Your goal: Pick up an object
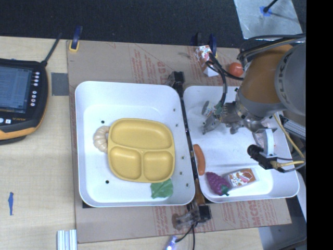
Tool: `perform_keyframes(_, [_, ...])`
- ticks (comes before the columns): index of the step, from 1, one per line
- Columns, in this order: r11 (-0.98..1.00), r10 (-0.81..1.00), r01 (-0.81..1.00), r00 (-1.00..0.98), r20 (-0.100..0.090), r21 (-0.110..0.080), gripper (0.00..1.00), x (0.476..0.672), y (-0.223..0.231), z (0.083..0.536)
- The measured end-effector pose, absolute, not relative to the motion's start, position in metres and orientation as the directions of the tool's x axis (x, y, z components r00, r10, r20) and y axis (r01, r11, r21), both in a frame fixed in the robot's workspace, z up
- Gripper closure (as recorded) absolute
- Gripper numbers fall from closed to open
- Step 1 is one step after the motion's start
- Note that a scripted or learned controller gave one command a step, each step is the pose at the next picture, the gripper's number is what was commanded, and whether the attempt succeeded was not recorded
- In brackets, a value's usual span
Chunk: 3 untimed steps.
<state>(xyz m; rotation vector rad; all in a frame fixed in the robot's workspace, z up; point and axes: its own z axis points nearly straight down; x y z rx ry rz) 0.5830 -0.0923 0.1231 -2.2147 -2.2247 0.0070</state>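
Observation:
My gripper hangs over the upper middle of the right bin, fingers apart, with nothing between them. Below and to its left an orange sausage-shaped toy lies along the bin's left wall. A purple bunch of grapes and a red-and-white packet rest near the bin's front edge. The grey arm with its orange band covers the bin's upper right.
The left bin holds a yellow divided plate, a beige pastry at the plate's left and a green piece at its front. A teach pendant sits far left. A small carton and a red ball lie behind the right bin.

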Motion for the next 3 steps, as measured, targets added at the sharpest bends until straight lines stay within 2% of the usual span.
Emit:
perform_keyframes(1, [0.005,1.000,1.000,-0.005,0.000,-0.004,0.00,0.627,-0.110,0.091])
perform_keyframes(2, [0.005,1.000,1.000,-0.005,0.000,-0.002,0.00,0.656,-0.122,0.092])
perform_keyframes(3, [0.009,1.000,1.000,-0.009,0.000,-0.004,1.00,0.657,-0.122,0.103])
